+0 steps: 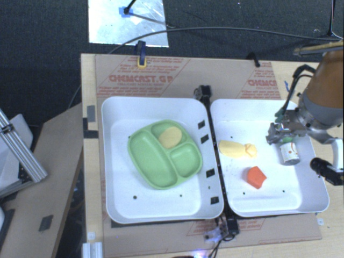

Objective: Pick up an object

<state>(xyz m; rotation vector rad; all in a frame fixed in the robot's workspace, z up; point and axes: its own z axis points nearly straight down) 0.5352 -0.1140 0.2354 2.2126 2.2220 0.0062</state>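
The gripper [284, 135] hung over the right bin [236, 114] with a small white can [289, 153] just below it — couldn't tell whether it was gripped — while the yellow banana-shaped toy [237, 149] lay lengthwise off to its left.

A brown bench [177, 71] is carrying two white bins. The left bin [115, 160] and right bin [301, 198] are sitting side by side.

We see a brown board tabletop [177, 74] w/ red print, on dark carpet floor [43, 36], a shiny foil sheet [127, 15] beyond it, & an aluminium rail [19, 149] at left.
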